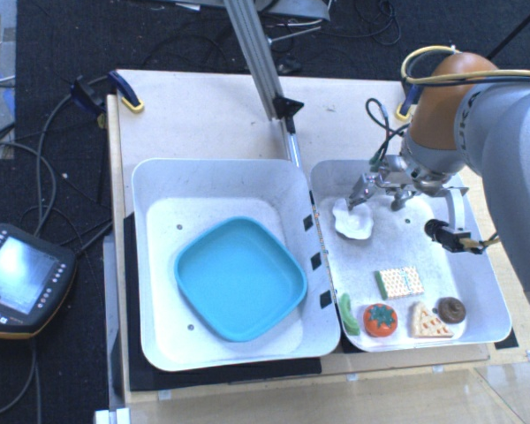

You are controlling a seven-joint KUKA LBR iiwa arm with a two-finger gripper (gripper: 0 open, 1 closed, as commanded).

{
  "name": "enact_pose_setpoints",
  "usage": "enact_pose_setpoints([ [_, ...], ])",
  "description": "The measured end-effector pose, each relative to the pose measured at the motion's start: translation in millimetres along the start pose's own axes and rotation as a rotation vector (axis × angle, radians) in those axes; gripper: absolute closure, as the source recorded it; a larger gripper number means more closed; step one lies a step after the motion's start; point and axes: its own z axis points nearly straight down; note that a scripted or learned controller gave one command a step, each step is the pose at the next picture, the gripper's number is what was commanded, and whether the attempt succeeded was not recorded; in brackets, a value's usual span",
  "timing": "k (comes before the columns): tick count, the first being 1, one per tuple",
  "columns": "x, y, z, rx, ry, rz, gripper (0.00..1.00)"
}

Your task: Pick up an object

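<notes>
Camera view: grey arm with orange band reaches in from the right, metal two-finger end effector (364, 194) low over the back-left part of the right shallow white plastic bin (477, 276). Fingers point toward the left; cannot tell whether they are released or clenched, and nothing is seen between them.

Just below the end effector, touching or nearly touching its tip, lies a small white lumpy object (353, 223) on the bin floor. Which of the two, contact or a gap, cannot be told.

Further below and slightly right of the end effector, well apart: a flat square cracker-like piece with green and orange dots (400, 282). Beyond it, along the bin's near edge: a round red tomato-like toy with green top (380, 319), a triangular pizza-slice toy (429, 322), a small brown chocolate donut toy (450, 309). A thin green curved piece (345, 312) sits at the near-left corner, beside the tomato.

Left of the end effector, across the bin wall: the left shallow white plastic bin (159, 193) holding a light blue rounded-square plastic plate (238, 276).

Both bins rest on a pale tabletop (203, 113). Far left, off the tabletop, a handheld control pendant with lit screen (18, 276) lies on the dark floor
</notes>
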Motion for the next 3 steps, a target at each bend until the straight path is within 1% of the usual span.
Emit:
enact_pose_setpoints([
  [1,0,1,-11,-0.002,0.0,0.0,1.0],
  [2,-9,1,-59,-0.005,-0.001,0.0,1.0],
  [3,-11,0,-122,-0.006,-0.001,0.0,1.0],
])
